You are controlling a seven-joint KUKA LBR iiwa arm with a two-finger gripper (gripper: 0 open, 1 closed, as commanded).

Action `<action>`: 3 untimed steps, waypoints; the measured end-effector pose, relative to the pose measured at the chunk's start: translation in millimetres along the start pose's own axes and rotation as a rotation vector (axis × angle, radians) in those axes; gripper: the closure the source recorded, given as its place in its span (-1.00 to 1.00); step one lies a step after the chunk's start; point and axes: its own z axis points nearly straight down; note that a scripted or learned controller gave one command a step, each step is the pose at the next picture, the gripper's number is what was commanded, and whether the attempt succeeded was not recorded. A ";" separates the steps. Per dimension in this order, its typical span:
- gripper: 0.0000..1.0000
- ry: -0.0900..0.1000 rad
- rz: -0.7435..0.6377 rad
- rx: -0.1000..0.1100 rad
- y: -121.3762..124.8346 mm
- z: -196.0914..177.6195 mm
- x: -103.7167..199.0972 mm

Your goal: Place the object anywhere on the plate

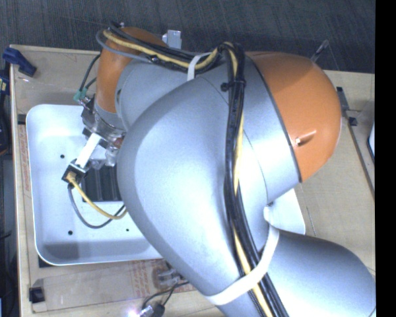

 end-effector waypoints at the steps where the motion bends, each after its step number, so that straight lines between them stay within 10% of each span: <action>1: 1.00 0.002 -0.457 -0.004 -3.2 -63.5 18.7; 2: 1.00 0.003 -0.473 -0.004 -4.1 -166.4 -75.4; 3: 1.00 -0.003 -0.481 -0.002 -99.1 13.6 -64.8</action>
